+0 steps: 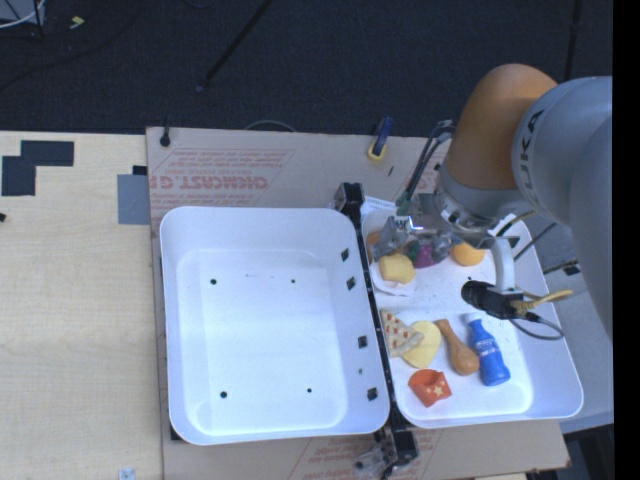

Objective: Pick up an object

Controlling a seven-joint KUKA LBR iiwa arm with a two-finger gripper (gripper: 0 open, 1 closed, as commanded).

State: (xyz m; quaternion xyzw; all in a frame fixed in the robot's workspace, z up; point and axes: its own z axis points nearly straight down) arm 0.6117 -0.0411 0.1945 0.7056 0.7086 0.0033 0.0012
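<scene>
Approach step: pincer [400, 236], state unreadable, hangs over yellow fruit [396, 267] at right bin's [555, 393] far-left corner; next, descend and close.

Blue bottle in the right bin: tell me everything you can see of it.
The blue bottle looks like glossy plastic, with a pale label band around its middle. It lies on its side on the floor of the right bin, near the front right. Its left flank touches the tan drumstick-shaped toy. The pincer is well away, at the bin's far end.
</scene>
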